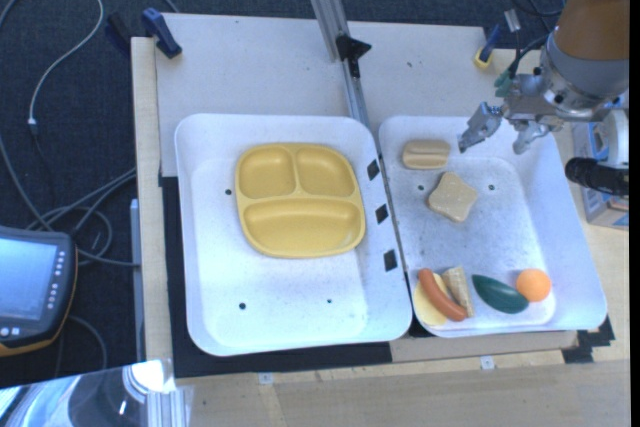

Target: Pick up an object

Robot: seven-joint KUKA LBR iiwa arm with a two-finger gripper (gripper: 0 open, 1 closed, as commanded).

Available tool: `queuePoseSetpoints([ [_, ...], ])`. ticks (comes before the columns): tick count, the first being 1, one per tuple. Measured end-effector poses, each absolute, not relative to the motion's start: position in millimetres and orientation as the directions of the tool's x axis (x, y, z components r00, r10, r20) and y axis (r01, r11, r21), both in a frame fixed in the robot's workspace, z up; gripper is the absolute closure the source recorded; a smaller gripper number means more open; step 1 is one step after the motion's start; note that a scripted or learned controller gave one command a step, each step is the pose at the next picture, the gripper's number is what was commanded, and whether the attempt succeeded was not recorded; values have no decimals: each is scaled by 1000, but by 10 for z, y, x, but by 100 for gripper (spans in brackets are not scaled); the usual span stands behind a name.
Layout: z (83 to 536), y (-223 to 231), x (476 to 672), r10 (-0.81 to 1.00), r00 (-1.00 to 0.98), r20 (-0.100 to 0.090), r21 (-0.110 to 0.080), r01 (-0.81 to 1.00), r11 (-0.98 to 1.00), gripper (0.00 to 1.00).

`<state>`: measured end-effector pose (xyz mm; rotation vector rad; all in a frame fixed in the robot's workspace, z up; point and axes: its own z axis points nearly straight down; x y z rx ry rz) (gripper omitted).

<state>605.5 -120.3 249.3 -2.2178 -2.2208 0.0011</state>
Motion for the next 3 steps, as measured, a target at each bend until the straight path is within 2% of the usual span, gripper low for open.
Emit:
queuePoseSetpoints([
  [1, 2493, -1204, 6055, 1000, -1, 2, -2, 1000, 1, 0],
  [3, 1259, -1083, 6032, 1000, -1, 2, -9, 1000, 1, 0],
])
